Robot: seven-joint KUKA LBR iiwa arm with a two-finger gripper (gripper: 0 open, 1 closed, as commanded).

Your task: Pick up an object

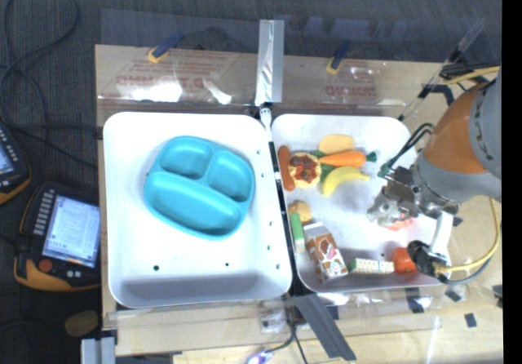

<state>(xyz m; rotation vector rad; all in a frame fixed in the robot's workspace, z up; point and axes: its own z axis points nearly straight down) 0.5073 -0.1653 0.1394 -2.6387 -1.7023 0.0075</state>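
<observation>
— Nearest the lens, what lies along the front edge of the right bin [347, 122]?

— Reading from its left: a small carton [325, 254] tipped on its side, then a green and white packet [372, 266] lying flat, then a red piece [403, 259] just beside it.

— And starting from the far left?

— Off the bench sits a handheld screen [64, 232]. Next comes the left bin [122, 191], with a blue divided plate [200, 184] in it. Past the rim where the two bins meet, toy food is bunched at the back of the right bin: a slice of pizza [302, 168], a carrot [347, 159], a banana [341, 179], and a yellow piece [336, 143] behind them.

— The gripper [391, 209]?

— It hangs low over the right side of the right bin, above something pink. I cannot tell how far its fingers are spread, nor whether anything sits between them.
</observation>
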